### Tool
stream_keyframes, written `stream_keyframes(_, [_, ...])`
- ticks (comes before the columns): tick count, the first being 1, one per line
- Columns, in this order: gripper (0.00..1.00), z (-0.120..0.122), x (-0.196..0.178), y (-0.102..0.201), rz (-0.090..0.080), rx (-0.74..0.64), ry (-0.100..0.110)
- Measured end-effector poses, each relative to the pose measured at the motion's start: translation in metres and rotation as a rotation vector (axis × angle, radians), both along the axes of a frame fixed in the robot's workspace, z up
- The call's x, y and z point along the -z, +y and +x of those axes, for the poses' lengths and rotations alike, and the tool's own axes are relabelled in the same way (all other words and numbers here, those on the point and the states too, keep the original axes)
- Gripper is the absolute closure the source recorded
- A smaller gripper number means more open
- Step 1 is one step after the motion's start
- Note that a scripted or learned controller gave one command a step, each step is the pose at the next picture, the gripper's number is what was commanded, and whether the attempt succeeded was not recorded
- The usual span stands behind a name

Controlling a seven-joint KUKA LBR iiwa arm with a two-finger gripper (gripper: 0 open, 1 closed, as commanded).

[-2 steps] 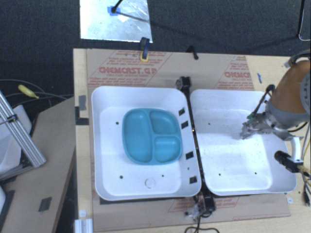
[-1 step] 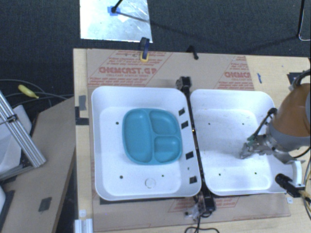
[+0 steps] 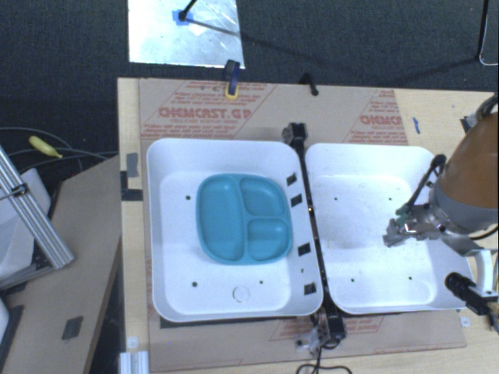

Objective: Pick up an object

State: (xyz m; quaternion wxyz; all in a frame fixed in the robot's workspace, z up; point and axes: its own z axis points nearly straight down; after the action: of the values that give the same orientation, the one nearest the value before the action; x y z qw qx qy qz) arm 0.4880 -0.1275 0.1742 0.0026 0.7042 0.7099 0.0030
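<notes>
Two shallow white bins side by side on the surface [image 3: 132,287]: left bin [image 3: 168,170], right bin [image 3: 366,294], touching along the mid seam w/ black clips [image 3: 296,201]. Brown cardboard sheet [image 3: 257,107] w/ red print lies under both. Shiny foil sheet [image 3: 187,22] on dark floor behind. Yellow-blue clamp [image 3: 231,80] at cardboard's far edge. Aluminium rail [image 3: 27,209] far left.

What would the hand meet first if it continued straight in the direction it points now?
Probably the bare white floor of the right bin. The hand points leftward and seemingly downward over that floor; its height is unclear.
</notes>
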Motion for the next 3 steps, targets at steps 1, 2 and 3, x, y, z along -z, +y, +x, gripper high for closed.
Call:
stream_keyframes(1, [1.0, 0.002, -0.137, 0.076, 0.002, -0.005, -0.011])
stream_keyframes(2, [1.0, 0.009, -0.149, 0.152, 0.003, -0.005, 0.004])
stream_keyframes(3, [1.0, -0.002, -0.109, 0.194, 0.001, 0.0, 0.009])
